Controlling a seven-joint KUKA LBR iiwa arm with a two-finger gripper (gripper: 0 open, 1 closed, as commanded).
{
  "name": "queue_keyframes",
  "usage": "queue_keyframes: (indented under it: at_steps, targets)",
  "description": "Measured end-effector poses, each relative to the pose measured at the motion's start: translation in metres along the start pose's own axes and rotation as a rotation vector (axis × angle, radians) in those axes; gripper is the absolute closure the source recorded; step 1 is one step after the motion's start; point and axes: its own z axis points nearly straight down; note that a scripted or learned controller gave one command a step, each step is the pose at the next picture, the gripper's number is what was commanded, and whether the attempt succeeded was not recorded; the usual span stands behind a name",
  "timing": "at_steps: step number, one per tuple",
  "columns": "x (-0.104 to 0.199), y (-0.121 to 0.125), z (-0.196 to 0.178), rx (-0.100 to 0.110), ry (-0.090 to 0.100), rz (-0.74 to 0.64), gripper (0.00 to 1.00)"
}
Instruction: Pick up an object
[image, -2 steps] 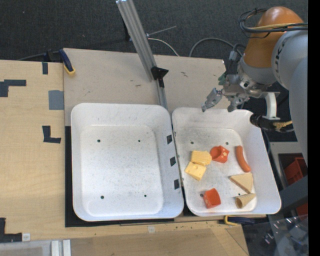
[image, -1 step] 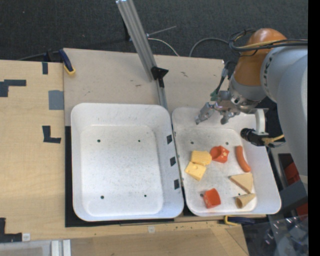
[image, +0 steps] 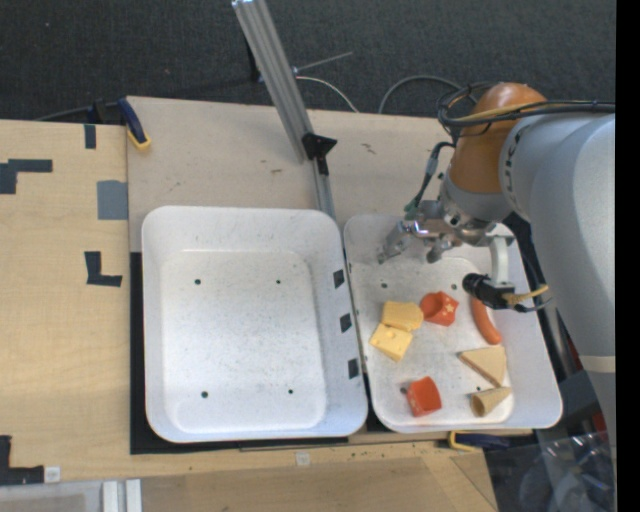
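Over the far edge of the right bin (image: 552, 395) hangs the gripper (image: 408, 250), carried by the grey arm (image: 560, 190) with its orange band (image: 490, 140) above the wrist. Its two metal fingers (image: 392, 247) stand apart with nothing between them, pointing down toward the bin's far left corner, where the floor is bare. Objects lie nearer the bin's middle and near edge. Two yellow blocks (image: 397, 328) sit touching each other close to the left wall. Just beside them, toward the right, is a small red piece (image: 439, 308). A thin orange-red sausage shape (image: 486, 322) lies near the right wall, beside a black fitting with a yellow cable (image: 505, 294). Below it rests a tan wedge (image: 485, 364), and a tan cone-like piece (image: 491, 402) sits at the near right corner. A red block (image: 423, 397) lies by the near edge, apart from the others. Beside this bin, to the left, sits the left bin (image: 160, 300), its white floor speckled. A slanted metal pole (image: 285, 90) crosses the bench (image: 60, 300) behind both bins.
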Motion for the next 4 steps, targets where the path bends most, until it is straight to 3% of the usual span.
queue_keyframes:
  at_steps: [1, 4]
  targets:
    - [0.0, 0.001, -0.013, -0.005, 0.0, -0.002, 1.0]
    - [0.007, 0.014, -0.149, -0.012, 0.0, 0.0, 1.0]
